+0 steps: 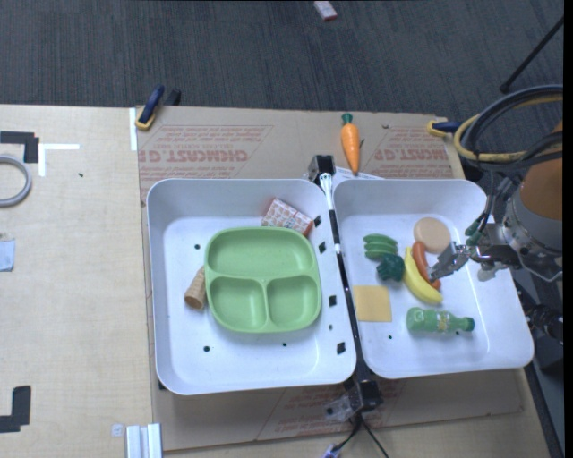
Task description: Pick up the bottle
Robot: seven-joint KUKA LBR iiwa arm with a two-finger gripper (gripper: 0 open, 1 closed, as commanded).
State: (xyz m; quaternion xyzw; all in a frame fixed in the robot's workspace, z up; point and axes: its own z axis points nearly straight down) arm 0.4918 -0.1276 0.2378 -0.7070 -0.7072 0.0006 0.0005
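Claw hovered open, empty, by right bin's right wall, over banana; approach step. Next: shift toward front edge, onto bottle.

Dark grey carpet floor across top of frame, faint woven texture; small pale scrap on it near top edge. Light wooden counter fills left and lower part. Brown cardboard sheet with red mirrored print lies on counter. Black tape marks at counter's left edge, white tape strip just beside. Light even, soft, no hard shadows
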